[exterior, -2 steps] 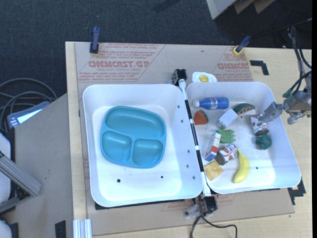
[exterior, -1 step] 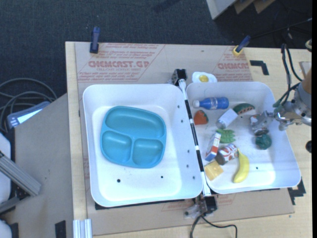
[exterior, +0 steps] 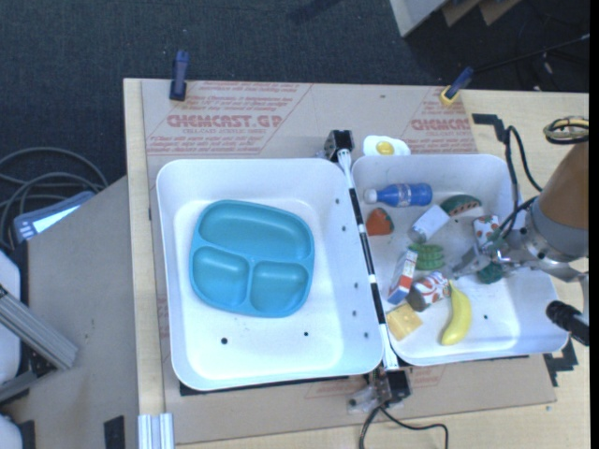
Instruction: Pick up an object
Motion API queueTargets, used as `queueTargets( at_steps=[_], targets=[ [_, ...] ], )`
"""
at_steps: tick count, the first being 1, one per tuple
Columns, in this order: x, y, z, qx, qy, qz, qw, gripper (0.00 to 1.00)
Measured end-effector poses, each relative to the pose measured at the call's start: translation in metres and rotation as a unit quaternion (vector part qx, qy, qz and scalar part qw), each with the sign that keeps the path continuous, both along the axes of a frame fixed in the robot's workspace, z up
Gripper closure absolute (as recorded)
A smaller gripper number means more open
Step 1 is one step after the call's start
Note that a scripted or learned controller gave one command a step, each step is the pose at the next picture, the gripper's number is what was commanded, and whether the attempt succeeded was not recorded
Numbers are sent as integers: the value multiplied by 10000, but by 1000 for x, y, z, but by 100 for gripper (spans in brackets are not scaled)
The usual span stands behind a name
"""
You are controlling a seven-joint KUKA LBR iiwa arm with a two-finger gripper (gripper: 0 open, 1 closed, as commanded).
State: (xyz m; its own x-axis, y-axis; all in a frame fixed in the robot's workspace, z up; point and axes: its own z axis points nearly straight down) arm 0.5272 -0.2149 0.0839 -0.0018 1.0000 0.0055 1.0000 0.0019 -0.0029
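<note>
The right bin holds several small objects. Among them are a blue bottle, a red fruit, a white box, a watermelon slice, a green item, a yellow banana and a yellow block. My gripper reaches in from the right and hangs low over the bin's right half. It is just above a dark green object and right of the green item. The wrist hides what lies directly beneath it.
The left bin carries a blue divided plate. A small carton and a red-and-white item lie mid-bin on the right. A yellow-and-white object sits behind the right bin. Cables run along the bench's right edge.
</note>
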Motion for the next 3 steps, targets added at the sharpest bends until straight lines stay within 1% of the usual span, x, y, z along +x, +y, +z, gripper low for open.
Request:
queueTargets(
  at_steps=[1, 2, 3],
  targets=[
    [1, -2, 11, -26, -20, -9, 10000, 100],
    [72, 77, 1, -23, -24, -2, 10000, 100],
    [62, 173, 102, -20, -28, 5, 10000, 100]
  ],
)
